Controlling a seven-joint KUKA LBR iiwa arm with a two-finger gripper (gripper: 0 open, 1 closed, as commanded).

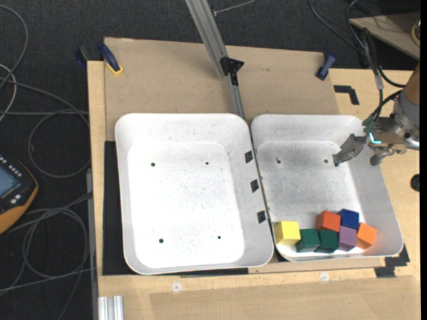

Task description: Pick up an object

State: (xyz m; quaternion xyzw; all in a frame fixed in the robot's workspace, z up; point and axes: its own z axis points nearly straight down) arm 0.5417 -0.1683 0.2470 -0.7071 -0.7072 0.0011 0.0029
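The hand [363, 151], spread and holding nothing at right, could jam between the tightly huddled blocks [327, 232] at lower right.

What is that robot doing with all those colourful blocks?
The grey robot arm's claw hangs over the upper right edge of the right white plastic bin, and its fingers look open with nothing between them. It is supposed to pick something up. The small cubes are huddled at the bin's bottom edge: a yellow cube, two green cubes, two orange cubes, a blue cube and a purple cube. The claw is well away from them. The left white plastic bin sits beside it.
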